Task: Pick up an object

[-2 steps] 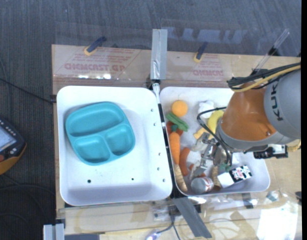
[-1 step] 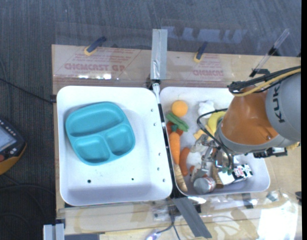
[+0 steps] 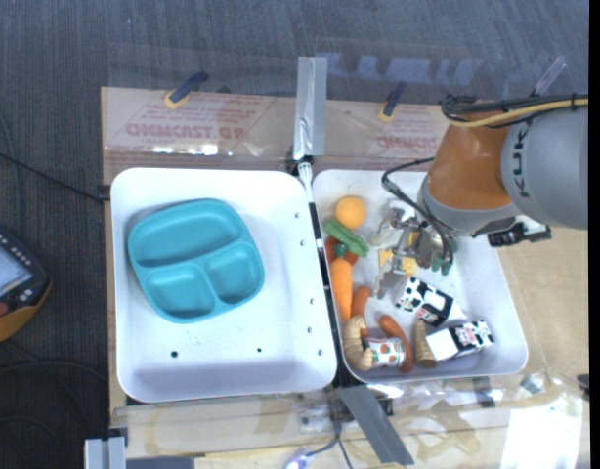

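smooth glossy plastic: white bins [image 3: 222, 374], teal tray [image 3: 194, 258] (matt grey carpet [image 3: 134, 27] around).

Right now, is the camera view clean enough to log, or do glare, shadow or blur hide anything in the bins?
Camera view: even, soft lighting, with faint shadows under the blue tray in the left bin. Glare streaks the clear plastic along the front edge. The small items in the right bin are soft and crowded, so the gripper is hard to separate from them.
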Motion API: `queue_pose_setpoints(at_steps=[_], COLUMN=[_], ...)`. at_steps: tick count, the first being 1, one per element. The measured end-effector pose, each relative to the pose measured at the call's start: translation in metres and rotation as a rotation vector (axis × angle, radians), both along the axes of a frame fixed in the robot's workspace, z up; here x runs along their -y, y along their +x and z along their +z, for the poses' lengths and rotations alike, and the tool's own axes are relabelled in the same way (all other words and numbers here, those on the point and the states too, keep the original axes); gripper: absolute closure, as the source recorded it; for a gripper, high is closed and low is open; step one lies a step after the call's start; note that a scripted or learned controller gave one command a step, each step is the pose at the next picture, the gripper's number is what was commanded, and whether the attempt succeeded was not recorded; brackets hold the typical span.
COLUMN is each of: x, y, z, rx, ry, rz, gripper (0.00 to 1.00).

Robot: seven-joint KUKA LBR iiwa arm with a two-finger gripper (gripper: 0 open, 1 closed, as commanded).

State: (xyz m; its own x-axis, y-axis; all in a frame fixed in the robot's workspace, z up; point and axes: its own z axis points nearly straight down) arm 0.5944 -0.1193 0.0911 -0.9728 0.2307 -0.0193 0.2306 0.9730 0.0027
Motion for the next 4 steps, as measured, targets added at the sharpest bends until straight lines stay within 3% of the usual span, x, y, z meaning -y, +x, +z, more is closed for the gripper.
queue_pose_setpoints(at_steps=[1,2,3,4], x=[0.014,-0.006,0.015,0.011], y=[-0.076,-0.013,0.028,0.003], z=[0.000,0.000,-0.001,0.000], rx=[-0.005,-0.003,-0.008,-0.004], ry=[-0.003,-0.004,-0.004,-0.003], rz=[0.073,0.115,0.276,0.263], gripper=[0.00,0.00,0.00,0.00])
